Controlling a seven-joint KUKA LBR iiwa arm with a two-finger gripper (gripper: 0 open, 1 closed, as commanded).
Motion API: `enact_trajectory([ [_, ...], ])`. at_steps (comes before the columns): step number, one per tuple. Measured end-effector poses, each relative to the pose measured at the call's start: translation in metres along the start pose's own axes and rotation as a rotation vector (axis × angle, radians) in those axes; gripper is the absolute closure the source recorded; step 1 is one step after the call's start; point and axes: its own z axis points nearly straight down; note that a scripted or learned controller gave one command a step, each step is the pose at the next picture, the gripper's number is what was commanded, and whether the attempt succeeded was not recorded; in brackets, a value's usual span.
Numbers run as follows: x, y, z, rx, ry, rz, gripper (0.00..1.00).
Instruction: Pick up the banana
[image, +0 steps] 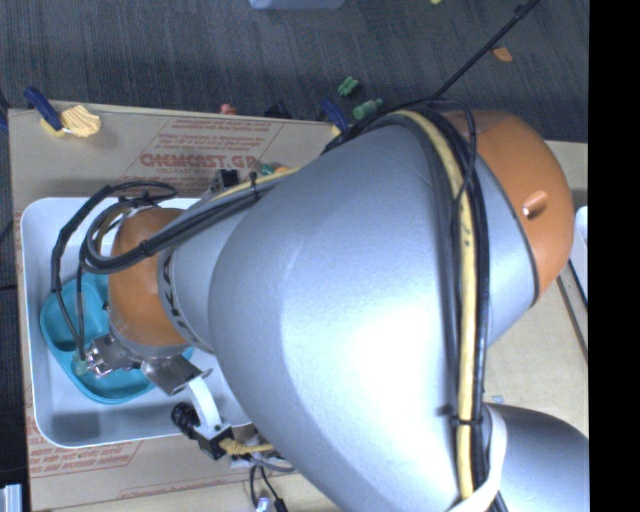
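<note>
We noted a smooth grey arm (340, 300) with orange bands (520, 200), and black and yellow cables (465, 250) strapped along its casing.

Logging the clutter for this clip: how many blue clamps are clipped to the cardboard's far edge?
2: one blue clamp at the far left corner, another blue clamp mid-edge beside the arm. The arm may hide more.

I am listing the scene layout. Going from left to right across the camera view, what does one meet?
White bin's left wall → blue object in the bin → orange band above the wrist → grey arm body → large orange joint cover.
</note>
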Motion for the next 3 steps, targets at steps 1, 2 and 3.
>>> enact_trajectory([
  [1,0.0,0.0,0.0,0.0,0.0,0.0,0.0],
  [2,0.0,0.0,-0.01,0.004,0.0,-0.005,1.0],
  [3,-0.052,-0.022,-0.107,0.004,-0.001,0.083,1.0],
])
